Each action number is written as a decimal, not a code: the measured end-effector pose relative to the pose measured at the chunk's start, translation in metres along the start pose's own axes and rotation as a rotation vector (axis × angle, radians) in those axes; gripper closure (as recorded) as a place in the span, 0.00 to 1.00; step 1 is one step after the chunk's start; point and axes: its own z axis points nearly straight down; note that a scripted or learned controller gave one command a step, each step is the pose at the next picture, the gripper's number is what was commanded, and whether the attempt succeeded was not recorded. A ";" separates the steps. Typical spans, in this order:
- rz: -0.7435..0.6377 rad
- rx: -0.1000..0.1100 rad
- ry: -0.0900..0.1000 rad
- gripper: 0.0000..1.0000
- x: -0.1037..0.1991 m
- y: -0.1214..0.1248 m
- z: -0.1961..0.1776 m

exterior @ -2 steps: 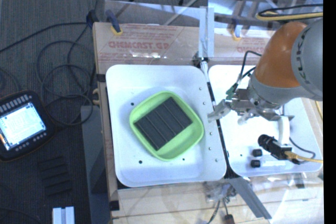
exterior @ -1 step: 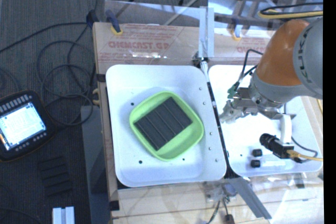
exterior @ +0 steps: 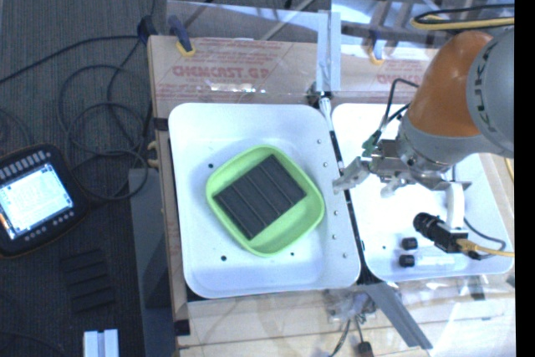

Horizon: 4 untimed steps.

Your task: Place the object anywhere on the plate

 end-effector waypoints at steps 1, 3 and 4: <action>0.074 -0.017 0.003 0.00 0.034 -0.041 0.016; 0.075 -0.011 0.003 0.00 0.033 -0.041 0.010; 0.081 -0.018 0.003 0.00 0.001 -0.034 -0.014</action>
